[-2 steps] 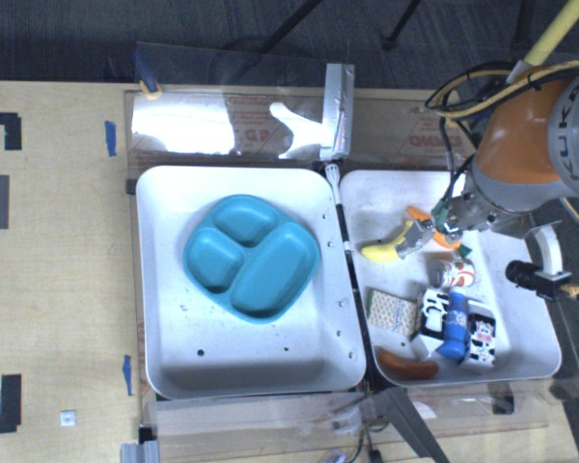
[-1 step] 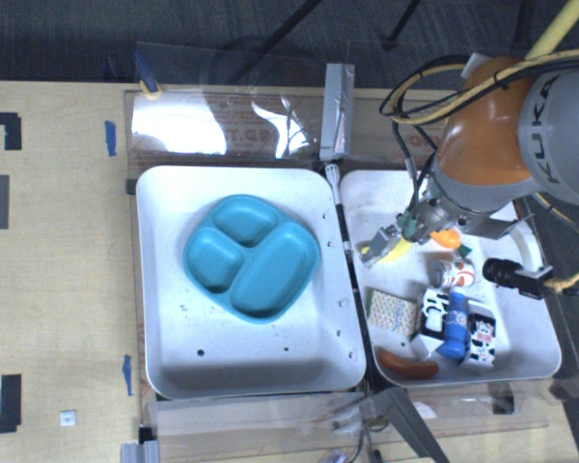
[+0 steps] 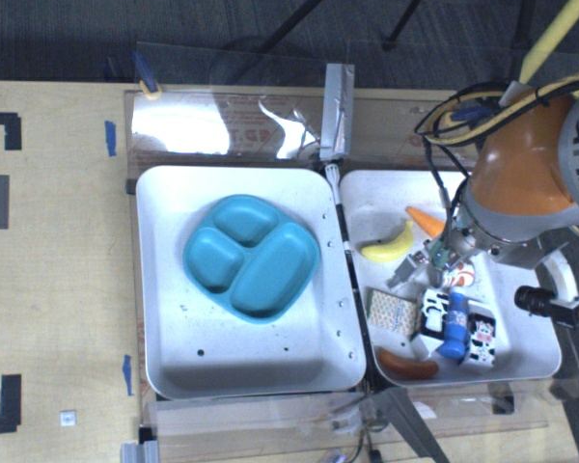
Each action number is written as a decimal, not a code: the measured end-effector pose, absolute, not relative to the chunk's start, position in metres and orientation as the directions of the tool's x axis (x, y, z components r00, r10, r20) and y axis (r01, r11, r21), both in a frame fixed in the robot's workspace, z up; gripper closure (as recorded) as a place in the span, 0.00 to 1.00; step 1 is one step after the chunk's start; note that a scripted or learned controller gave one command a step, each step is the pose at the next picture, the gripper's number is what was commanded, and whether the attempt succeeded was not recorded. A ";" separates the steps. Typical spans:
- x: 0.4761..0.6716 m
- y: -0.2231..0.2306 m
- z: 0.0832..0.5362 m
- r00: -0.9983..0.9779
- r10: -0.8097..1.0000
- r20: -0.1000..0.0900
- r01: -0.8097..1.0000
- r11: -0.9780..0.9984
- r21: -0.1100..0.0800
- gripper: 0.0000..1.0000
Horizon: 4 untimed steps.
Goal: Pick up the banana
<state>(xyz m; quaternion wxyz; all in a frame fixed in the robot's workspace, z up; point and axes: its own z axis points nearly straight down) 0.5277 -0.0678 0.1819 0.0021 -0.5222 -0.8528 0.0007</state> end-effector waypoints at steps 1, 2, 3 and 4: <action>0.580 -0.100 0.087 -0.447 0.895 0.000 0.895 0.447 0.001 0.00; 0.628 -0.105 0.086 -0.524 0.852 -0.004 0.852 0.524 0.005 0.00; 0.646 -0.099 0.086 -0.863 0.505 -0.008 0.505 0.863 0.006 0.00; 0.648 -0.101 0.096 -0.861 0.509 -0.014 0.509 0.861 0.010 1.00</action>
